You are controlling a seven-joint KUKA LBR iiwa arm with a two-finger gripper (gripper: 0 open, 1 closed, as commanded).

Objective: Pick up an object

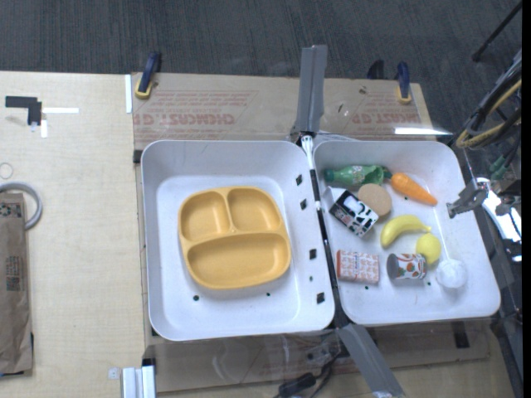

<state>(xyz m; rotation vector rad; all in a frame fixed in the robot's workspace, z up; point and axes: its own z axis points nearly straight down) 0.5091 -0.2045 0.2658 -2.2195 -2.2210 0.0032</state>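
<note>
Two shallow white bins sit side by side before you, and reading from nine o'clock across, the left bin [166, 305] carries a yellow divided plate [235, 237], smooth moulded plastic with three rounded compartments and soft corners. Cross the central divider and the right bin [415, 305] holds everything you might pick: at its twelve o'clock a green bottle [357, 174] lying on its side, glossy and crinkled; just below it a black-and-white printed carton [354, 212] touching a flat tan disc [375, 199] that looks matte; toward six o'clock a small red-patterned box [358, 266], flat-faced and square-edged, beside a little printed cup [406, 266] tipped on its side. Further toward three o'clock come an orange carrot [412, 188], tapered and smooth, a curved yellow banana [402, 228], a rounded lemon [429, 247] touching the banana's end, and a white ball [452, 274] near the bin's lower right corner. At the far three o'clock edge, the gripper [469, 199] hangs over the right bin's rim, well apart from the carrot and banana; it is too small and dark for you to tell how its jaws stand, and nothing is visibly held. Judge this as the approach step, with no pick made yet. Your next move calls for choosing a target, probably the carrot or banana nearest the gripper, centring above it and descending; expect the rounded, slick toy shapes to roll or slip, while the flat box offers little height to grasp.
</note>
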